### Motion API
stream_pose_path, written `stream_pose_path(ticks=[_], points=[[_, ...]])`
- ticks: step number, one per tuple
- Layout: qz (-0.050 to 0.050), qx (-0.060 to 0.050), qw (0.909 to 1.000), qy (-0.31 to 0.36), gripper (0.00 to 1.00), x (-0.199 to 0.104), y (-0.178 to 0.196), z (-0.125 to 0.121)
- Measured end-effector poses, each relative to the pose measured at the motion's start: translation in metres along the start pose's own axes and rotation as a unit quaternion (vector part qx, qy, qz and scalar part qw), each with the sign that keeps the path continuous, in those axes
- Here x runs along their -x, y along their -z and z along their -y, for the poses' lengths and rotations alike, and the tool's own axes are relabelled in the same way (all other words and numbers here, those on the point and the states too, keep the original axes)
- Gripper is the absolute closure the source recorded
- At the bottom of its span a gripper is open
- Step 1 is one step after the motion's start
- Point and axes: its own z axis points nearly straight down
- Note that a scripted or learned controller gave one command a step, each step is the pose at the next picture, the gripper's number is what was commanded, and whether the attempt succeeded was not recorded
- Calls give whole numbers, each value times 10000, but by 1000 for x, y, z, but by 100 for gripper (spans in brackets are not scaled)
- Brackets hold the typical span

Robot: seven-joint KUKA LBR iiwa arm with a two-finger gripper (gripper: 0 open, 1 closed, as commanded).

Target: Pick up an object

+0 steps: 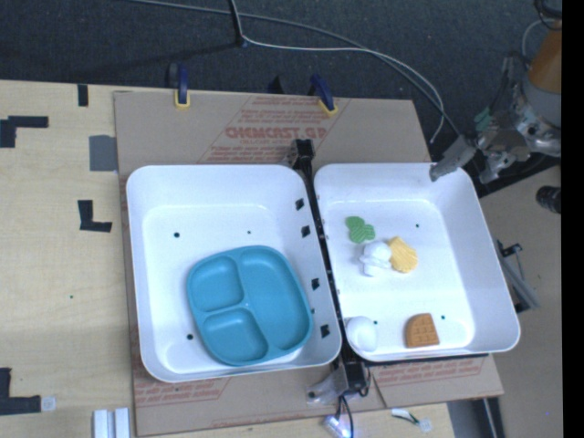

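Both white bins point(151, 245) look like smooth, slightly glossy plastic, and the blue divided plate point(248, 304) in the bin farther from the pincer point(453, 161) has a smooth, satin plastic sheen. Under the bins lies matt brown printed cardboard point(265, 126) on a pale wood-grain table point(50, 272). The pincer looks like dull grey metal.

light: even, bright overhead | shadows: soft, faint | focus: slightly soft | glare: mild on bins point(456, 199)
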Motion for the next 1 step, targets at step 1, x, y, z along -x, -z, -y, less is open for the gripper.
stream_pose_path(ticks=[1], points=[[-8,-26,10000,-3,0,-18,-53,47]])
